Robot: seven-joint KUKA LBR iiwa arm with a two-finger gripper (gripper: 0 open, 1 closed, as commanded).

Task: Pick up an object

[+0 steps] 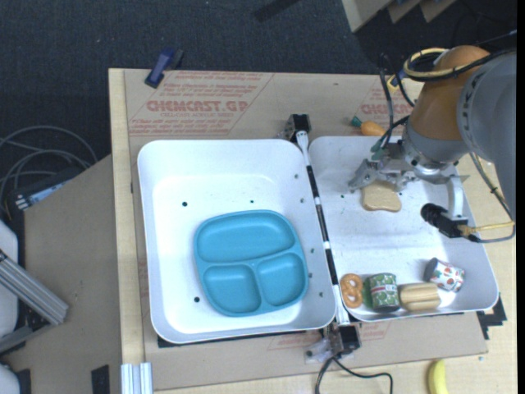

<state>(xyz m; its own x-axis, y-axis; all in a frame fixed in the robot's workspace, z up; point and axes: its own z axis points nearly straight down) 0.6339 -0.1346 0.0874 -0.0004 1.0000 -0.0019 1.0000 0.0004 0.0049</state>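
Arm [447,113] over right bin [480,249], jaws [379,176] above tan slice [382,199].

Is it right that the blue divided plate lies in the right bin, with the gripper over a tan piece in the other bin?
No. The camera view shows the plate in the left bin. The gripper is over the tan piece in the right bin.

Dark carpet [98,23] around cardboard-topped bench [205,97]

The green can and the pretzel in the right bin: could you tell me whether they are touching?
Touching, as far as the camera view shows: the green can lies right against the pretzel along the right bin's near edge, with no white floor visible between them.
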